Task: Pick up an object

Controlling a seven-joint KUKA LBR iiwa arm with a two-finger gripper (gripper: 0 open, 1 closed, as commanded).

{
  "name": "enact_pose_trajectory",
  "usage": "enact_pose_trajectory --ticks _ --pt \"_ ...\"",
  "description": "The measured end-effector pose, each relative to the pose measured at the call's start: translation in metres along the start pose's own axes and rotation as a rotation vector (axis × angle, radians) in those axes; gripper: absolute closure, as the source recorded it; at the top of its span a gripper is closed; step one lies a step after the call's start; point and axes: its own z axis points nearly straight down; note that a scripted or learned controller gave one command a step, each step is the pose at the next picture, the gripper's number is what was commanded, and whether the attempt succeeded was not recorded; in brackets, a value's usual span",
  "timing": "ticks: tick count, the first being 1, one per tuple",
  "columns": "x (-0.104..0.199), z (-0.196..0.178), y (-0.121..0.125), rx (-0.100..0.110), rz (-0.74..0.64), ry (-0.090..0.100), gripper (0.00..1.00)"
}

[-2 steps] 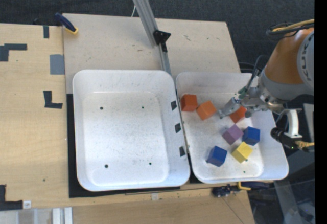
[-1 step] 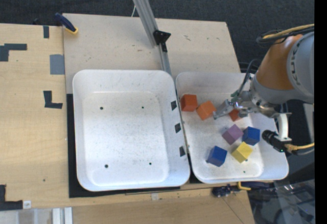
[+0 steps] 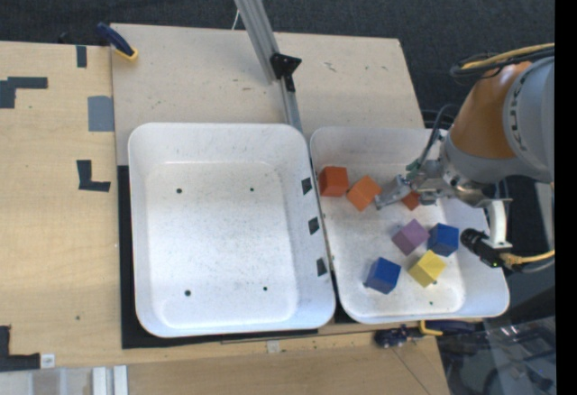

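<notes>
End effector [image 3: 401, 195] low in right bin [image 3: 469, 298], apparently touching orange block [image 3: 364, 193].

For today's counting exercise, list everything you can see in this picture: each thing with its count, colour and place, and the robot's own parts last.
bins: 2, white, side by side on the bench
orange cubes: 2, orange, upper left of the right bin, close together
small reddish block: 1, orange-red, right bin, at the gripper
purple cube: 1, purple, middle of the right bin
blue cubes: 2, blue, one at the near side of the right bin, one beside the purple cube
yellow cube: 1, yellow, near side of the right bin
clamp: 1, blue and yellow, far left bench corner
metal pole: 1, grey, slanting above the bins
arm: 1, grey with orange band, reaching from the right
gripper: 1, dark, over the right bin
</notes>
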Motion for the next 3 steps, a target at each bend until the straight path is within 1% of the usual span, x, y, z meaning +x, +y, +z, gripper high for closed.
enact_pose_trajectory --ticks 1,2,3 --pt "0.002 -0.008 0.001 0.001 -0.002 0.002 1.0" --pt "0.0 -0.069 0.008 0.018 -0.001 0.008 1.0" --pt "0.004 -0.132 0.009 0.016 -0.001 0.008 1.0"
